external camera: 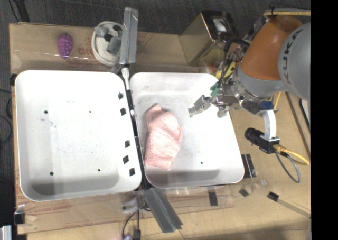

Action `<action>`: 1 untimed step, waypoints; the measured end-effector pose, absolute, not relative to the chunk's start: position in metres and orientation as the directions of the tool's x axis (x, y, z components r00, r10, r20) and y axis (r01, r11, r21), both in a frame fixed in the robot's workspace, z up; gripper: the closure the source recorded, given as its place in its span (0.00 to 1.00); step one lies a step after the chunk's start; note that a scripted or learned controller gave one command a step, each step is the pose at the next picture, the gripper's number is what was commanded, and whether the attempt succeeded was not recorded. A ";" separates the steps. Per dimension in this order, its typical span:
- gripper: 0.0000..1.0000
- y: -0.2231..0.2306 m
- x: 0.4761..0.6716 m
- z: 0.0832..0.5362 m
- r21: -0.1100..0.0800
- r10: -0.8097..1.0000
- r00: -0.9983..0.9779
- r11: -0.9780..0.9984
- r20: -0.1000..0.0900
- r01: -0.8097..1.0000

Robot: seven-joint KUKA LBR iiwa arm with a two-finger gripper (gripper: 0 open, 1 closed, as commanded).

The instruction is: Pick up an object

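Pink cloth, a soft folded bundle, lies on the floor of the right bin, below and to the left of the gripper and clearly apart from it. The bundle's long axis runs from the near rim of the bin toward the far rim, tilted slightly; its narrower far end points up toward the bin's back wall, and its broader near end sits close to the front rim. Whether the gripper is open or closed cannot be told at this angle; nothing is visible between its tips. It hangs above bare bin floor, to the right of the cloth's far end. The pick is judged not yet begun: the cloth rests flat and untouched, so approach, closure and lift all remain. The left bin lies beyond the cloth from the gripper. Farther back, outside the bins, a white coil and a purple object rest on the bench.
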State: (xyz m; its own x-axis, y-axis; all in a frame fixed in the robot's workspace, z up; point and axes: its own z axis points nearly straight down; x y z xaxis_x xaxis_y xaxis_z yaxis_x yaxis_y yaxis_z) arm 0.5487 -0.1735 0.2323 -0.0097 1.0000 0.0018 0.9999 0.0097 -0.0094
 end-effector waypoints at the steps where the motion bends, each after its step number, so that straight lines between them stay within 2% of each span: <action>1: 0.00 -0.187 0.514 0.272 -0.005 0.975 0.223 -0.223 -0.003 0.975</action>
